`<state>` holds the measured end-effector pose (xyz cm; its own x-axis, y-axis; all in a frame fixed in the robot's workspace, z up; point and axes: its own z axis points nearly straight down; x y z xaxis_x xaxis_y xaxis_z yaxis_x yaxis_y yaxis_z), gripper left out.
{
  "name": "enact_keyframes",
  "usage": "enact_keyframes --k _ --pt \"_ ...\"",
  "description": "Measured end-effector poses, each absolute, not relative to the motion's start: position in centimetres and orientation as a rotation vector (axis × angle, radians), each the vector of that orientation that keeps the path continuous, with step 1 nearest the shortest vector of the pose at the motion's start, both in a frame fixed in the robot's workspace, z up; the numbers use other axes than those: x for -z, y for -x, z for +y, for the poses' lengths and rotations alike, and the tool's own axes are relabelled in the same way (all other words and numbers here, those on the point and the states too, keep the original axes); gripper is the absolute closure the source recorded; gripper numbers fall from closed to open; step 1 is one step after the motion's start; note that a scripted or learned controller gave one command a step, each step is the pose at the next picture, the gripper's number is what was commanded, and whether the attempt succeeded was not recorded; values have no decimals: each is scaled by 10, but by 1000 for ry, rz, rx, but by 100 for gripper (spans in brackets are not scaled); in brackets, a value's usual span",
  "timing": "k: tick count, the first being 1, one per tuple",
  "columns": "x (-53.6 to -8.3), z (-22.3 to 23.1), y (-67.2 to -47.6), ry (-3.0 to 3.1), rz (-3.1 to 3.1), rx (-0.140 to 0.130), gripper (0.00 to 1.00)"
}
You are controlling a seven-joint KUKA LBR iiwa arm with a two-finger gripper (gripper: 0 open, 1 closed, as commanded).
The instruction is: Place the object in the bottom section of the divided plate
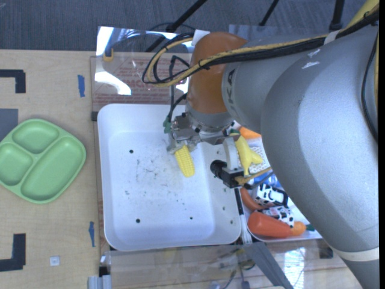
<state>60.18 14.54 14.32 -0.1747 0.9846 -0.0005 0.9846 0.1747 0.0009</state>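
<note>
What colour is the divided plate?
Light green, seen in the camera view: the divided plate sits on the wooden bench left of the bins.

Bulky grey arm (313, 131), orange wrist band (207, 71), yellow and black cables (168, 56)

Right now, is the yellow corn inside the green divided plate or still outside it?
Outside. The corn is over the left white bin, just below the gripper; the green plate lies apart on the bench.
</note>
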Motion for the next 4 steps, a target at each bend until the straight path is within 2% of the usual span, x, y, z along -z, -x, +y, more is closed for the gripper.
enact_keyframes --k 1,2,3,4 --pt "-186 78 -667 -2025 2400 -1 100" --pt "-96 104 -588 -2075 2361 1 100" --pt "-182 146 -667 -1992 2427 -1 100" --pt "-108 164 -665 -2257 2190 8 100"
